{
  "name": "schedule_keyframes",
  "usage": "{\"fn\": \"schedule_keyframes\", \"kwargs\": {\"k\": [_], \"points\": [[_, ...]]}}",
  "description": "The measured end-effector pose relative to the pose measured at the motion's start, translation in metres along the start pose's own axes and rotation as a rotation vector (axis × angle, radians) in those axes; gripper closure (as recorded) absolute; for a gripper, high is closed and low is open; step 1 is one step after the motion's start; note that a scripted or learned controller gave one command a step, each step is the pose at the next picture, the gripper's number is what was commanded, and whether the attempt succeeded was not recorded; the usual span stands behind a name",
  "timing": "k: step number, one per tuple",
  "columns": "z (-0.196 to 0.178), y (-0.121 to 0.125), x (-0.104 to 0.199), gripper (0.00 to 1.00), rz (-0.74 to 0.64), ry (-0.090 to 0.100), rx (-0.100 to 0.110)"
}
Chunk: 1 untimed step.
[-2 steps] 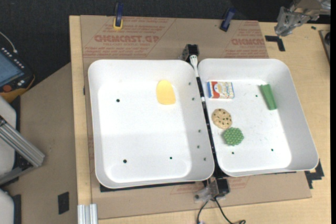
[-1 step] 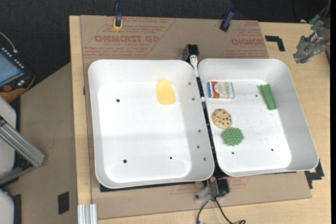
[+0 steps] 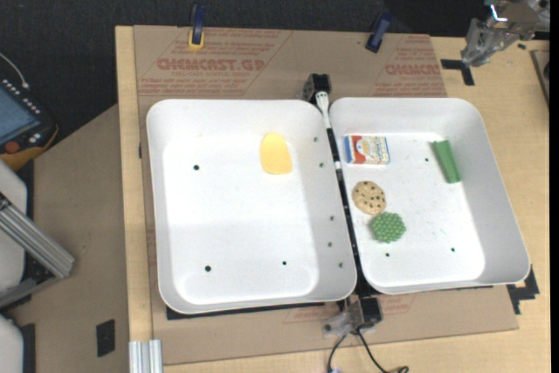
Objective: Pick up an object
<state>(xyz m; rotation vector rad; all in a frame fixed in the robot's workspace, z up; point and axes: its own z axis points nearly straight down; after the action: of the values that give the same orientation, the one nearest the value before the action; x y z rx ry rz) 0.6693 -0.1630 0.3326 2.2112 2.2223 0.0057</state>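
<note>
Hovering at the frame's upper right, gripper [image 3: 483, 46] partly cut off, finger state indiscernible, yellow object [image 3: 276, 154] in left bin [image 3: 175, 214], carton [image 3: 366, 150], cookie [image 3: 369, 197], green ball [image 3: 388, 228], green block [image 3: 446, 161] in right bin [image 3: 489, 214].

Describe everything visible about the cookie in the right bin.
The cookie is a round, flat, tan disc dotted with dark chips, and looks like a toy. It lies flat on the floor of the right bin, near that bin's left wall. A small white carton sits just behind it and a bumpy green ball just in front; the ball looks very close, though contact cannot be told.
</note>
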Motion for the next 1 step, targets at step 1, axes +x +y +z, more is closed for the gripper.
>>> {"fn": "schedule_keyframes", "kwargs": {"k": [1], "points": [[0.0470,-0.0502,-0.0522,1.00,0.011,0.001,0.013]]}}
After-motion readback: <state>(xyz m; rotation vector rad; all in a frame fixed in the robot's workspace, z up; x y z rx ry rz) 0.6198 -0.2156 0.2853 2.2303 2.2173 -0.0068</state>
